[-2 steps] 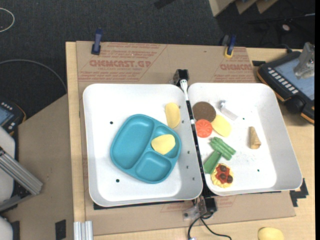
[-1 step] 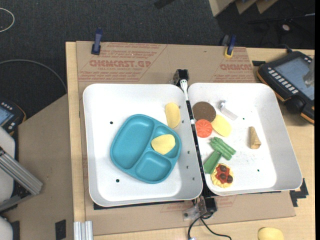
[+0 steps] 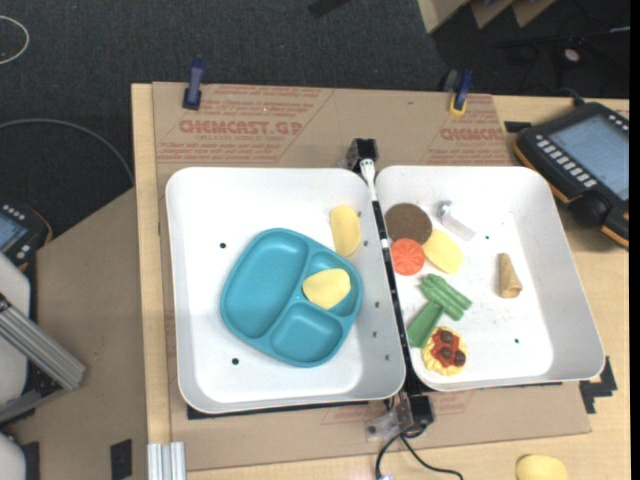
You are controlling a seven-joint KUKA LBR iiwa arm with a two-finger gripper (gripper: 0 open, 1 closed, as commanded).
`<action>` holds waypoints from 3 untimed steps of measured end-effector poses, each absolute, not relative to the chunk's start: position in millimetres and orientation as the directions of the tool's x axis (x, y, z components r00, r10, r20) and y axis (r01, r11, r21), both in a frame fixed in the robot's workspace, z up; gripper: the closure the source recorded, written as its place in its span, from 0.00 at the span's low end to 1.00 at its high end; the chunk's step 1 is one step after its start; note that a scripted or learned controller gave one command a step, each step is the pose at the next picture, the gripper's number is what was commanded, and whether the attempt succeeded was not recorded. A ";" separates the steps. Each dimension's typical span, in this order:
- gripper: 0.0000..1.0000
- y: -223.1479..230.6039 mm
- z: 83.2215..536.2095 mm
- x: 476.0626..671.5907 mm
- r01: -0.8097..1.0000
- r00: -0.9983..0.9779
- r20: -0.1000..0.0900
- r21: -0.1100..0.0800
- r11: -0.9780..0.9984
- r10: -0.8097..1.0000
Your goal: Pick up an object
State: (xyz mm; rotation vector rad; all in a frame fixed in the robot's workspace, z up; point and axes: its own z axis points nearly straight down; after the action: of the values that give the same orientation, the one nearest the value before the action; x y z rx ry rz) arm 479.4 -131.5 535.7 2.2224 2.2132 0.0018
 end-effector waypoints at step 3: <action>1.00 -153.2 557.5 480.9 1.000 0.000 -0.007 0.013 0.000 1.000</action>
State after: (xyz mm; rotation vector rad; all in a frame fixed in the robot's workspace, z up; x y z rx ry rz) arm 480.9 -153.2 557.5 2.2107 2.2112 0.0067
